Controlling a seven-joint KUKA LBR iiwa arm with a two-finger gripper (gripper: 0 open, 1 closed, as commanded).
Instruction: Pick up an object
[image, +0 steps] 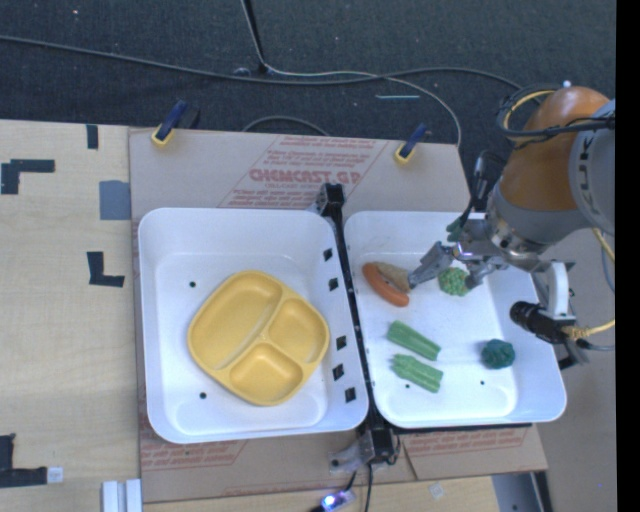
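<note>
Five small toy foods lie in the right bin (540, 405); the left bin (160, 300) carries a yellow divided plate (258, 336) of smooth moulded plastic with three compartments.

Gripper (450, 262): positioned low over the far half of the right bin, fingers spread apart, one dark finger reaching left toward the orange piece, the other by the broccoli. Nothing is seen between them.

Candidate object: a small green broccoli floret (454, 282), lying just beside the gripper, in the far middle of the right bin. Judged light, knobbly on top, probably hard or slightly yielding plastic; the bumpy crown should give fair purchase if squeezed across its width. Being small and rounded, it may roll or squirt out under an off-centre pinch.

Other items: an orange carrot-like piece (386, 283), elongated and glossy, resting at a slant near the divider; likely slippery, best taken across its narrow axis. Two ridged green pods (414, 341) and (417, 373) lie near-middle, close together but apart. A dark teal lumpy piece (498, 353) sits toward the right wall.

Both bins are shallow, white, smooth-walled, clipped together at the centre.
</note>
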